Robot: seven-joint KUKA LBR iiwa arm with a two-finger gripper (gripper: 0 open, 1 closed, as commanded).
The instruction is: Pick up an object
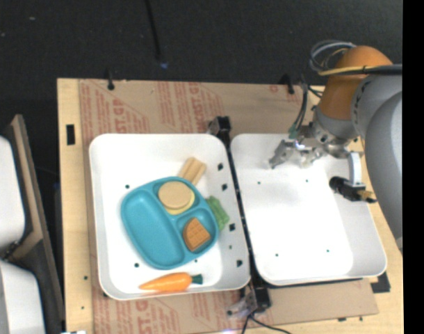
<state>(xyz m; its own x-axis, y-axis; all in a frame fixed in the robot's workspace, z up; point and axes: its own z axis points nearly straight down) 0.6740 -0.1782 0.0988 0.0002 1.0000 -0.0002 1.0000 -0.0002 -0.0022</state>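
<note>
Camera view gives me the claw hanging over the far edge of the right bin, its fingers spread apart with nothing between them. Everything worth taking lies in the left bin. A toy carrot sits along that bin's near edge, clear of the teal divided tray, which holds a round cracker-like disc and a brown toast-like piece. I judge the carrot a light, stiff, smooth plastic piece that could roll, so I would close across its thick orange middle, away from the green stem end.
</note>
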